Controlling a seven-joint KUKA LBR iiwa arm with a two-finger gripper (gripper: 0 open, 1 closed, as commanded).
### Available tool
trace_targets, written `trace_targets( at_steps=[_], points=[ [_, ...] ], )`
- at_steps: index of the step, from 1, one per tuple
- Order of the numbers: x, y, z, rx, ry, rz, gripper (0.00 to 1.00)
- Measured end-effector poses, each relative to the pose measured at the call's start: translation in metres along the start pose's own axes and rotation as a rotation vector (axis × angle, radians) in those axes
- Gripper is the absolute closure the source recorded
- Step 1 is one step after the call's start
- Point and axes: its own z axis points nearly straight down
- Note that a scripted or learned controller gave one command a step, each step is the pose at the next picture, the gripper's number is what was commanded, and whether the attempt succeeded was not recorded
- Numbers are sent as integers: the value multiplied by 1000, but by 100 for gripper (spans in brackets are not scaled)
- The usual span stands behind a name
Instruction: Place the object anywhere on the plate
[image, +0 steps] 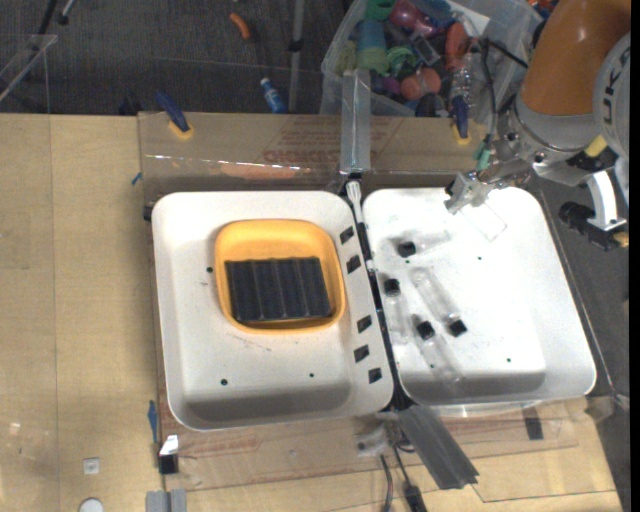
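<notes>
2 white bins (190, 395): orange plate (278, 274) left, clear object (432, 295) right.

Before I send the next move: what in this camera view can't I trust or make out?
- Gripper: small and blurred against the right bin; finger state unreadable.
- Clear objects in the right bin: see-through on white, outlines and count uncertain.
- Arm: cut off by the top and right edges.
- Dark ribbed object on the yellow plate: its identity is unclear.
</notes>
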Motion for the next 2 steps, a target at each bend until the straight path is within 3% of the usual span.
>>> trace_targets(
  at_steps=[1, 2],
  points=[
    [5, 2, -25, -2, 0, -209, 100],
    [-11, -3, -53, -1, -1, -246, 100]
  ],
)
